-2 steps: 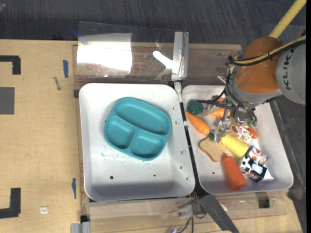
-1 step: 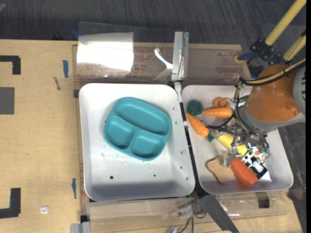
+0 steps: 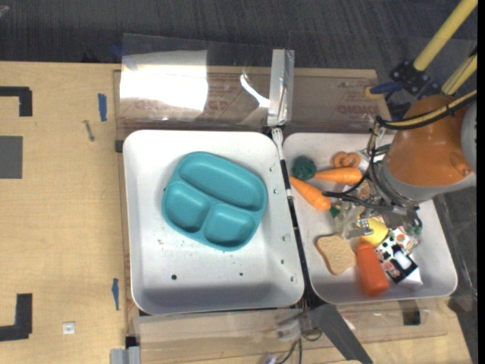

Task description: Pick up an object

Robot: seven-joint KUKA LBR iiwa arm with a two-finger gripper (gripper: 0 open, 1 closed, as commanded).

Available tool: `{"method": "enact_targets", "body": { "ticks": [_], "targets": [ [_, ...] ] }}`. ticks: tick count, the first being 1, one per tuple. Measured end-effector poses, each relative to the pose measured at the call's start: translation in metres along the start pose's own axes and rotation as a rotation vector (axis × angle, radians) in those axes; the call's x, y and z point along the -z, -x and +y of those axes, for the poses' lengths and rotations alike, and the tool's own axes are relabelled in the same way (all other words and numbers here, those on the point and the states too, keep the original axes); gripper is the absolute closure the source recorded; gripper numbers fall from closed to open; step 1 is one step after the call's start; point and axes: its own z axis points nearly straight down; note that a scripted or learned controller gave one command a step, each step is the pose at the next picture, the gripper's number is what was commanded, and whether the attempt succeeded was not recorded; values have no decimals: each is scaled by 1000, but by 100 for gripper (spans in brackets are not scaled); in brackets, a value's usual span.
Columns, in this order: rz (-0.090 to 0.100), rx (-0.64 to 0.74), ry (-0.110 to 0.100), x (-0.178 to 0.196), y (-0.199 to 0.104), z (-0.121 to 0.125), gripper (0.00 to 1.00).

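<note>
- Gripper (image 3: 362,217) low in right bin (image 3: 443,279); cannot tell its state.
- Bread (image 3: 336,253) just below-left of it; red sausage (image 3: 370,270) beside, long axis near-vertical.

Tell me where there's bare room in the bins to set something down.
Left bin: bare floor around the teal tray, widest along the front. Right bin: crowded with carrots, bread and the arm; only the front-left corner is bare.
</note>
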Motion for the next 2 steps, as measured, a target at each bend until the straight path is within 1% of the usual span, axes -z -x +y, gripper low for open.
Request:
{"method": "enact_targets", "body": {
  "ticks": [1, 2],
  "targets": [
    [3, 61, 1, 137, 83, -45, 100],
    [13, 61, 6, 131, 81, -44, 0]
  ]
}}
